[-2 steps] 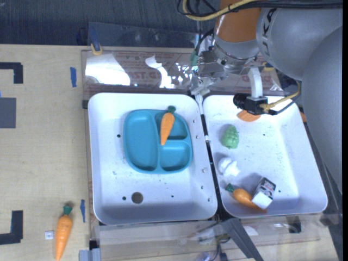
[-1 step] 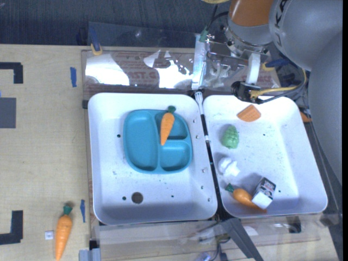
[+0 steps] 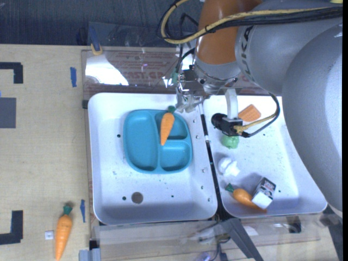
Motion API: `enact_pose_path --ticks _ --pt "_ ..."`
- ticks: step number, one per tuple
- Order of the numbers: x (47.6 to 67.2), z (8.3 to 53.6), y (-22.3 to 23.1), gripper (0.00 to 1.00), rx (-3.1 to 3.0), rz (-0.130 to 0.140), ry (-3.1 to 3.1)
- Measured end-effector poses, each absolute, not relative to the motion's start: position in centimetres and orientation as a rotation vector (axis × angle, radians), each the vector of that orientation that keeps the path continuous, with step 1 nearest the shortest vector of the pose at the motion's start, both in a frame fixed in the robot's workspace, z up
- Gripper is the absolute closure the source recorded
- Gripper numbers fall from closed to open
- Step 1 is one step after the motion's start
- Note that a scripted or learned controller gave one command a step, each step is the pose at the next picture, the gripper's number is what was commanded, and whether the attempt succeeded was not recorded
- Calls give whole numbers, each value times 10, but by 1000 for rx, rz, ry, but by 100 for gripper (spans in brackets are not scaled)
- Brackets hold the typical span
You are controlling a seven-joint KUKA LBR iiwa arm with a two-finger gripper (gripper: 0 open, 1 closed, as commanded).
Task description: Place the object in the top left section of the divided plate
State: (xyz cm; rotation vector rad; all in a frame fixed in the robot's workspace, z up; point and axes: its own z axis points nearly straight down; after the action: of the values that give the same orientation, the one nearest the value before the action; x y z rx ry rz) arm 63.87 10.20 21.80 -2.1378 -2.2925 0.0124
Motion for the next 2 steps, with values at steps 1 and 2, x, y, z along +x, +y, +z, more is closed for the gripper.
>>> enact_pose_path --ticks 1,2 --pt "589 286 132 100 -2091 0 -2343" --pt "567 179 71 100 -2149 15 -2282"
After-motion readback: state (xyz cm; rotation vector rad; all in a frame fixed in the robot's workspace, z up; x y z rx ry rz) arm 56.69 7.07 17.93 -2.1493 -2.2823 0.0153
